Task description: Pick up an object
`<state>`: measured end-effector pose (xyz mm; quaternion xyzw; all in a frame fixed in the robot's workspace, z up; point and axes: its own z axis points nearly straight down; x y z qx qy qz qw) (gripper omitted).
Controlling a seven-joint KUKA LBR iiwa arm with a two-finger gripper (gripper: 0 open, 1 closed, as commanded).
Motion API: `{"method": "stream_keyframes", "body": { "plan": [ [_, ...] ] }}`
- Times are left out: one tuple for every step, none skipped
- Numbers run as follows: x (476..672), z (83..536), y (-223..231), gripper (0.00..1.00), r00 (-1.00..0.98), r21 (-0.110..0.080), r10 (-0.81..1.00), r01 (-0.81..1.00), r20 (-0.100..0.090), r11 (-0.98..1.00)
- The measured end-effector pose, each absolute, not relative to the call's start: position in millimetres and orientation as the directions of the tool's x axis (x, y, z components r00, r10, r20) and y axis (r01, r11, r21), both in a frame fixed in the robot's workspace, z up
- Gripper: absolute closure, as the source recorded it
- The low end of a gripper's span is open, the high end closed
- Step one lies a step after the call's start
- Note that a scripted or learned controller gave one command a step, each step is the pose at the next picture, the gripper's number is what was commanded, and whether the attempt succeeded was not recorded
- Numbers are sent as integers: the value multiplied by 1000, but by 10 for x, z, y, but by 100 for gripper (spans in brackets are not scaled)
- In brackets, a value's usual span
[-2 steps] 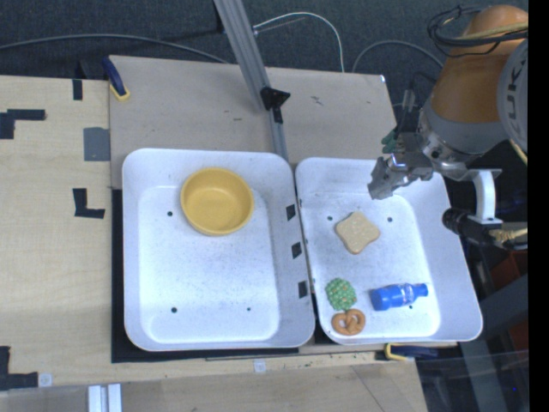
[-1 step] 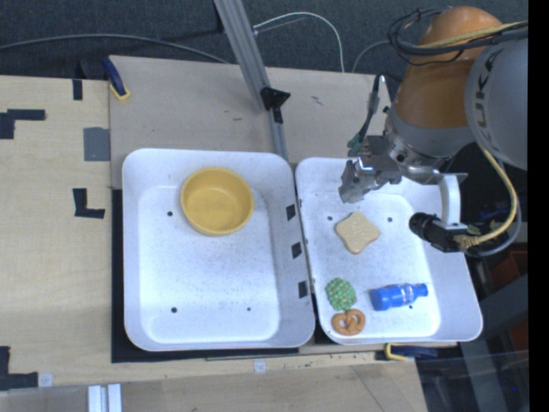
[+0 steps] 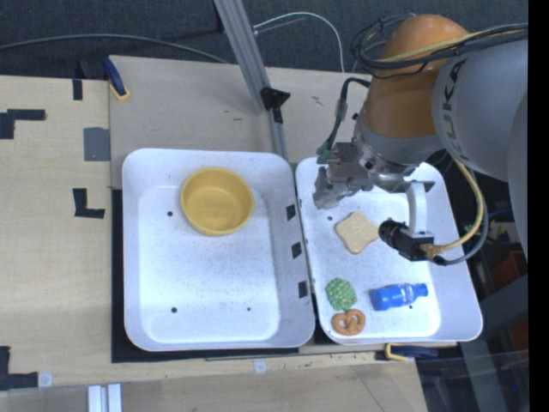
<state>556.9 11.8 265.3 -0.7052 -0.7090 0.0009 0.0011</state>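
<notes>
- Gripper hung over the right bin, near that bin's far left corner, just above bare floor; I judged the program had parked it there to choose among the items lying toward the near edge.
- Jaw state: I could not tell how far apart the jaws stood, the wrist housing blocking my view from above. Nothing showed in its hold.
- Candidates for the pick, all in the right bin: one toast-shaped slice near the bin's middle, closest to the gripper but apart from it; one green knobbly item by the left wall; one pretzel-like piece just beside it at the near left corner; one blue bottle on its side toward the near edge.
- Four loose items, then, none touching another, except that the green one and the pretzel lay close enough that I could not rule out contact.
- Spacing looked to favour a clean grasp on the slice or bottle.
- Left bin: one yellow bowl, upright, toward its far edge, well apart from the arm.
- Bins counted: two, side by side on the bench, their inner walls meeting.
</notes>
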Motion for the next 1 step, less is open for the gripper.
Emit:
{"method": "stream_keyframes", "body": {
  "plan": [
    [5524,2619,614,100,-7,-3,1000,1000,1,7]
  ]
}}
